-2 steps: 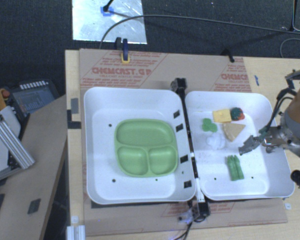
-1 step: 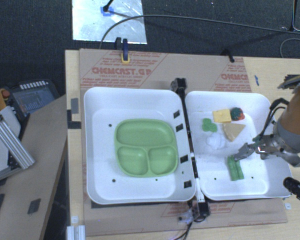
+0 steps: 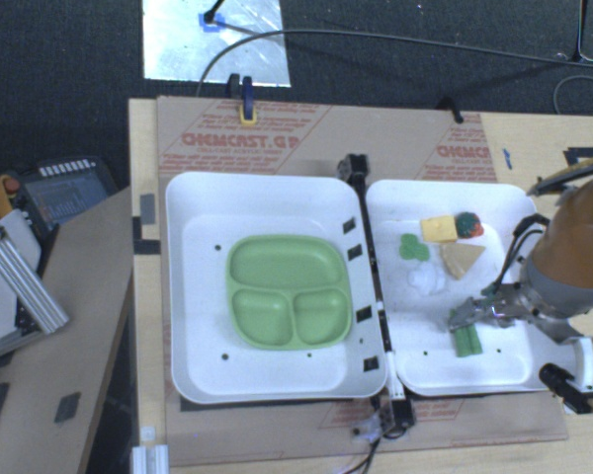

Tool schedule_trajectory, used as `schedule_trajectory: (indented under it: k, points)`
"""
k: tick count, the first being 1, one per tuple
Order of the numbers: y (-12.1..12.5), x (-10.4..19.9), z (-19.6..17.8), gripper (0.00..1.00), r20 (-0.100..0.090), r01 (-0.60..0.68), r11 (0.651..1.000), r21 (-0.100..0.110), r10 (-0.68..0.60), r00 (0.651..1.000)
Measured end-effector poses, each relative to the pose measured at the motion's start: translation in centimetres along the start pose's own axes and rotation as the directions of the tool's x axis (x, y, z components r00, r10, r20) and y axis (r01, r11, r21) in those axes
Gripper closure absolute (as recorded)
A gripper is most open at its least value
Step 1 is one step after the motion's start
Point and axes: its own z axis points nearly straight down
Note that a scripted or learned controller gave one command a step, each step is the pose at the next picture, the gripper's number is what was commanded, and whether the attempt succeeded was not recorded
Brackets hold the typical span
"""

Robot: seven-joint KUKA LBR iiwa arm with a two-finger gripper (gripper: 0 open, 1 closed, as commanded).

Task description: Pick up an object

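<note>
The green block [image 3: 465, 341] is lying in the right bin [image 3: 494, 375], its long axis running near-to-far, directly beneath the gripper [image 3: 472, 316] that is hovering over its far end; whether the claw is gripping it, I cannot tell.

- Gripper [image 3: 471, 316] low in the right bin [image 3: 494, 378], apparently touching a green block [image 3: 465, 342].
- Green divided plate [image 3: 285, 291] in the left bin [image 3: 193, 265].
</note>
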Motion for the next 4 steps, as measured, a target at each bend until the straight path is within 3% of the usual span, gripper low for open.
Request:
schedule_trajectory:
  k: [1,4]
  points:
    - [0.1,-0.1,-1.3,1.0,0.002,0.001,1.0,-0.005,-0.001,1.0]
    - [0.8,0.1,-18.4,1.0,0.004,0.004,1.0,-0.01,-0.004,1.0]
